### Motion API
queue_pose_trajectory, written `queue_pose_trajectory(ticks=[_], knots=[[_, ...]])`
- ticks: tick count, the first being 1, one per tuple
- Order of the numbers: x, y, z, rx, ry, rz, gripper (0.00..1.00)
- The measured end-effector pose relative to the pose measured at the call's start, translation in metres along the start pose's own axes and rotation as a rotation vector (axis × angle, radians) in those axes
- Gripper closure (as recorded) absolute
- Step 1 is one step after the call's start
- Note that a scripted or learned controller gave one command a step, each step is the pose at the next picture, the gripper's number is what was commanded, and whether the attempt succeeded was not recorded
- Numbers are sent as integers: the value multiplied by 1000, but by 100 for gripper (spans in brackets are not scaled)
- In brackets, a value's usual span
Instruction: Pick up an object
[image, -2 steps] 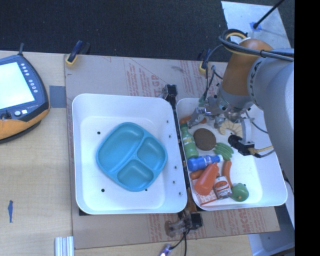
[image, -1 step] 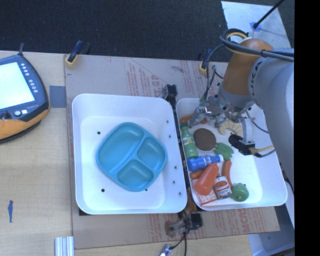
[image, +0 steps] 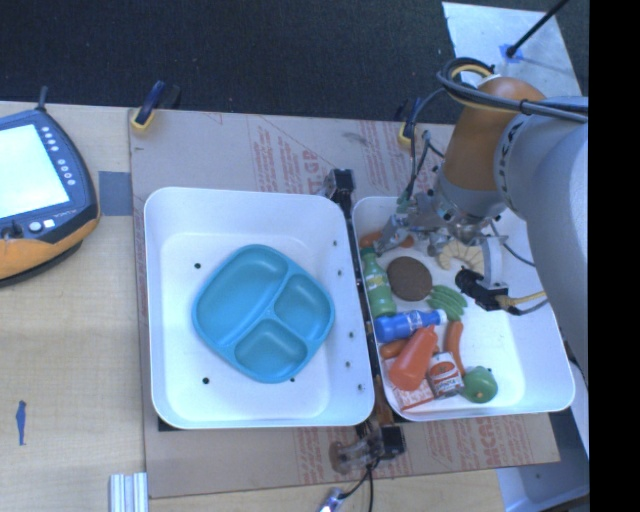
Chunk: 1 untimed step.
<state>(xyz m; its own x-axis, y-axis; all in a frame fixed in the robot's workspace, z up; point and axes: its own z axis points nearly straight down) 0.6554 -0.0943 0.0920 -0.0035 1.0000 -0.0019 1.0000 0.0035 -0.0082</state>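
Note:
The right bin (image: 535, 385) holds a heap of toy food and bottles: a green bottle (image: 377, 285), a brown round disc (image: 408, 277), a blue-and-white bottle (image: 408, 324), an orange-red bottle (image: 413, 359), a carrot (image: 455, 340), a green leafy piece (image: 448, 298) and a green pepper (image: 480, 384). My gripper (image: 440, 232) hangs low over the far end of this bin, just behind the brown disc. The wrist hides its fingertips. Nothing is seen held.
The left bin (image: 170, 400) contains a blue sectioned plate (image: 263, 312). A teach pendant (image: 35, 195) lies at the bench's left edge. Clamps (image: 148, 108) sit at the board's far corners. Cables (image: 520, 300) trail from the wrist across the right bin.

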Motion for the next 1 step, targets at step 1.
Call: queue_pose_trajectory(ticks=[1], knots=[[0,0,-10,2,1,-2,100]])
